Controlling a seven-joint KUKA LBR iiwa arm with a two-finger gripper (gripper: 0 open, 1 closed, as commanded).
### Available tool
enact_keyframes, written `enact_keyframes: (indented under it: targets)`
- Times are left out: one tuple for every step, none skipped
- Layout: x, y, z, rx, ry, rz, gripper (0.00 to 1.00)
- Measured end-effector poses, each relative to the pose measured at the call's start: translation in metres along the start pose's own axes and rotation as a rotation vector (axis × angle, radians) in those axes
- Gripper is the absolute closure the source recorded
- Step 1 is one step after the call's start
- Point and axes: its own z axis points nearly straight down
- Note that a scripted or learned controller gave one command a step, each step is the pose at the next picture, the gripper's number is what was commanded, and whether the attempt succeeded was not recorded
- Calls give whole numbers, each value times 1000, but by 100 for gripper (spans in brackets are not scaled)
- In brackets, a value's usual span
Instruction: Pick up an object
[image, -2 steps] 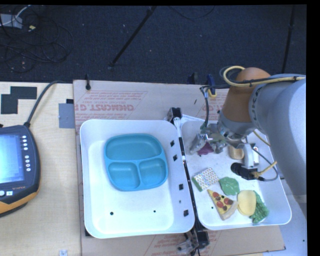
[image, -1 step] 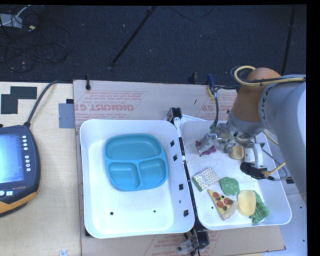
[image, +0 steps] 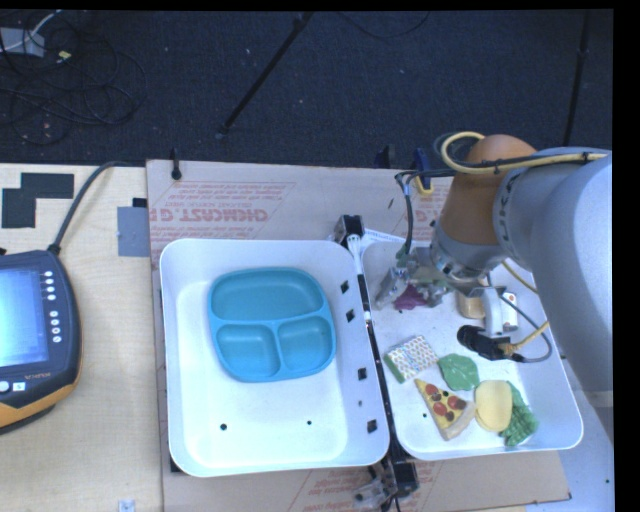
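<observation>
Blue divided tray (image: 271, 322) in left bin (image: 190, 420). Teach pendant (image: 30, 325) on counter (image: 90, 450) far left, screen lit; black cables across dark floor (image: 300, 90) behind.

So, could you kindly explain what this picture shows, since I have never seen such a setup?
One camera looks down at a slant on a bench with two white bins. The grey machine with the orange band, reaching in from the right, is a robot arm; its hand is low in the right bin, beside a dark purple item. I cannot tell whether it holds anything. That bin also has a pizza slice toy, a waffle and some green and yellow toy foods. The left bin holds a blue tray. A control tablet lies at left.
</observation>
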Motion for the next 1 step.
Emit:
enact_keyframes:
  targets:
    - [-41, 0, -1, -2, -4, 5, 0]
